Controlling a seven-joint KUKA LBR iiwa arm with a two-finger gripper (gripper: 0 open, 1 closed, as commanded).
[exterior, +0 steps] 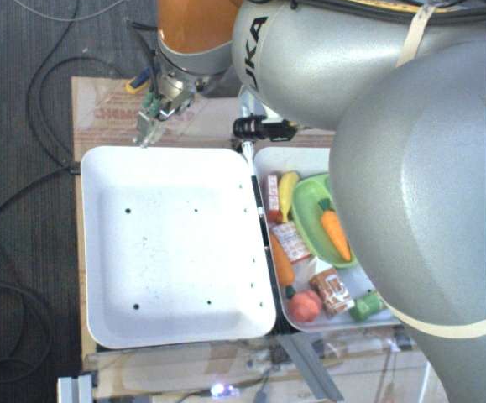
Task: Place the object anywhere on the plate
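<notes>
A green plate (307, 217) lies in the right bin (269, 164), partly hidden under the big grey arm. An orange carrot (336, 235) rests on the plate. My gripper (147, 130) hangs far to the left, over the cardboard just beyond the far left corner of the left bin (175, 250), well away from the plate. I see nothing in it.
Around the plate in the right bin lie a yellow banana (286, 193), a snack packet (290, 243), a second orange piece (283, 267), a pink peach (305, 306), a brown box (333, 292) and a green item (367, 306). Cables trail on the floor at the left.
</notes>
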